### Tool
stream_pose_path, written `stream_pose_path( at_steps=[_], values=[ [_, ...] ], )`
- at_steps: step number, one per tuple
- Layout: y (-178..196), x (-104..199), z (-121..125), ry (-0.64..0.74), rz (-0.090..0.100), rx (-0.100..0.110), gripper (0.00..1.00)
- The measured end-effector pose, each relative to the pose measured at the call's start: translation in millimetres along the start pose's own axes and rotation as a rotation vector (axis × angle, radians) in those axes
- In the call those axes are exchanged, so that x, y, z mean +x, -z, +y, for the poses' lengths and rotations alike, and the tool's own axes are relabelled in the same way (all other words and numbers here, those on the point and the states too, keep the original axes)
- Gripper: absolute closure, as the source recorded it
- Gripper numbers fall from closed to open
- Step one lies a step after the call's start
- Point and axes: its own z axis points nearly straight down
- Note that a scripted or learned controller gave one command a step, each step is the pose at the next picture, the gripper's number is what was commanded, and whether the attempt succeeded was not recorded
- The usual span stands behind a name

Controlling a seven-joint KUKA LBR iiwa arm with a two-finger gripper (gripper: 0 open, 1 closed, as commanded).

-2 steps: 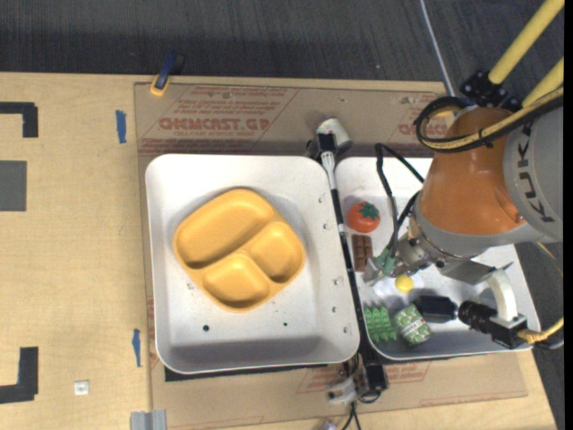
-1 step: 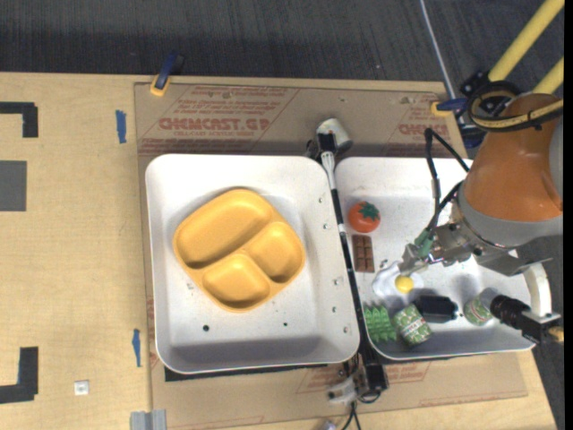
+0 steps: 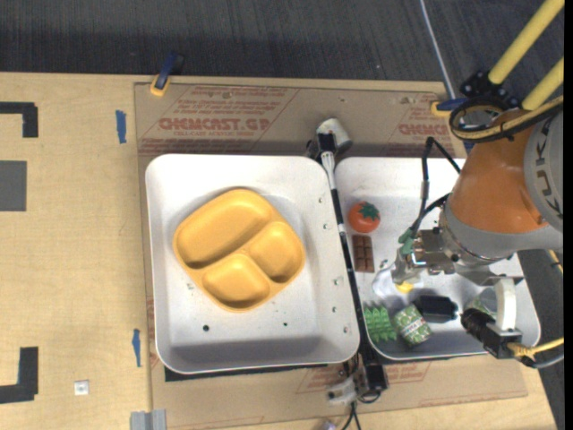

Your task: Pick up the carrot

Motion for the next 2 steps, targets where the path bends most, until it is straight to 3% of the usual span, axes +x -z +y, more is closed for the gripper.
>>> stream_pose_path(
  at_steps=[1,2],
  values=[
    [-4,80,0,-0.053,0.0,-0.002,1.0],
    [36,146,0,-0.164,-0.001,-0.002,1.0]
  ],
)
